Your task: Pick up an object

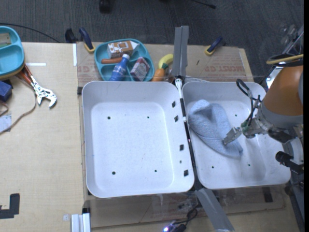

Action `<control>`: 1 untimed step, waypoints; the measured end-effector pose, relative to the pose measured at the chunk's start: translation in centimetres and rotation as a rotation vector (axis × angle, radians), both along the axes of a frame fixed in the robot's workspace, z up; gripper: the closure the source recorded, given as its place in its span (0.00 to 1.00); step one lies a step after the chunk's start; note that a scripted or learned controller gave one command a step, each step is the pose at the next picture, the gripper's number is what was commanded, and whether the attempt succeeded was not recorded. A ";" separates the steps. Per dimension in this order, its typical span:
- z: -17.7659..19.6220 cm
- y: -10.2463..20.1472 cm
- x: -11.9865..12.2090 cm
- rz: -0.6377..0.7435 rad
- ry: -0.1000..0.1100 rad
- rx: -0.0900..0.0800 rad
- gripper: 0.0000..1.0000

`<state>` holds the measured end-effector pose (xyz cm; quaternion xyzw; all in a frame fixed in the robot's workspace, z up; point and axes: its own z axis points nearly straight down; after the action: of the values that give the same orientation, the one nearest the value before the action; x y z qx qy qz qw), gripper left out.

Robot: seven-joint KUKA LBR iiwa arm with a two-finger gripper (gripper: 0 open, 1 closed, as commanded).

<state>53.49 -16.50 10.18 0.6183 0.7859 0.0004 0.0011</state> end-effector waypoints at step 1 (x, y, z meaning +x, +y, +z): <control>-1.0 0.6 -3.7 0.038 0.003 0.001 0.00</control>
<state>49.84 -15.90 9.18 0.6032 0.7976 -0.0001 -0.0004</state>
